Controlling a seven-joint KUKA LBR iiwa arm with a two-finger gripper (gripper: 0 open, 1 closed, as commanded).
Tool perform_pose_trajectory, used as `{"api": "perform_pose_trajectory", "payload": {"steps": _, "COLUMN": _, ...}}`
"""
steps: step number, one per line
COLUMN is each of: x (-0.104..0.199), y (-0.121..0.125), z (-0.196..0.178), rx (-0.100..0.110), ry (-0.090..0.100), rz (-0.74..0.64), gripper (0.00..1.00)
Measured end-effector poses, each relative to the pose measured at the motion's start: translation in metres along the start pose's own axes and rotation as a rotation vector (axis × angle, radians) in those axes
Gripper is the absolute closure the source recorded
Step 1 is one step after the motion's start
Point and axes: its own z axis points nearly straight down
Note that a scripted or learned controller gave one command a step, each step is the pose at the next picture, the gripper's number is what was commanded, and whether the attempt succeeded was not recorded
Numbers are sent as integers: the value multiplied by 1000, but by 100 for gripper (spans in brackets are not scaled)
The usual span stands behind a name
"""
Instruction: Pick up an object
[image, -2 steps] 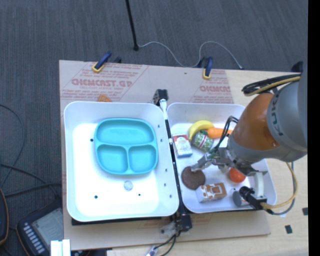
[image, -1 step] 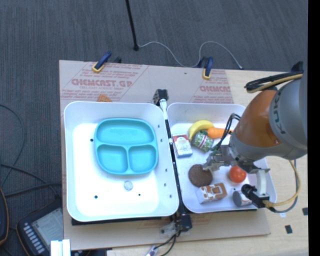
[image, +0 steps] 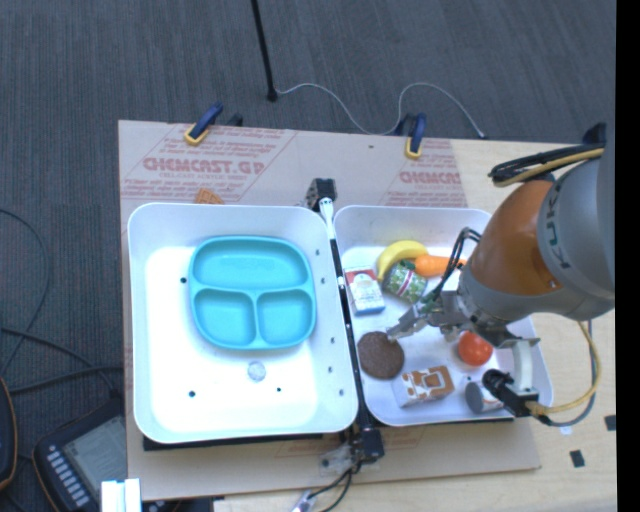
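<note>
- Claw (image: 408, 324) sits low in the right bin (image: 352, 385), near that bin's middle; the grey arm (image: 560, 240) comes in from the right. I cannot tell whether the claw is clenched or released, and nothing can be seen held in it.
- Closest things: a round brown disc (image: 381, 354) lies just below-left of the claw, and a green-labelled can (image: 405, 282) lies just above it.
- A white and red packet (image: 365, 292) rests to the left of the claw, against the bin's left wall.
- A banana (image: 398, 254) curves above the can, with an orange carrot (image: 432, 265) just beside it on the right.
- A red tomato (image: 475, 348) lies to the right of the claw, partly under the wrist.
- A small brown and white box (image: 428, 385) lies near the front wall, right of the disc; a grey object (image: 474, 398) lies just right of the box, too small to name.
- The left bin (image: 160, 330) holds a blue divided plate (image: 252, 293) in its upper middle and a small clear round thing (image: 257, 371) below the plate.
- Both bins stand on a cardboard sheet (image: 180, 165) held at the back by two clamps (image: 205, 122).
</note>
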Motion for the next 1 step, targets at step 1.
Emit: {"api": "perform_pose_trajectory", "payload": {"steps": 1, "x": 16, "y": -27, "z": 10, "rx": -2, "ry": -3, "rz": 1, "gripper": 0}}
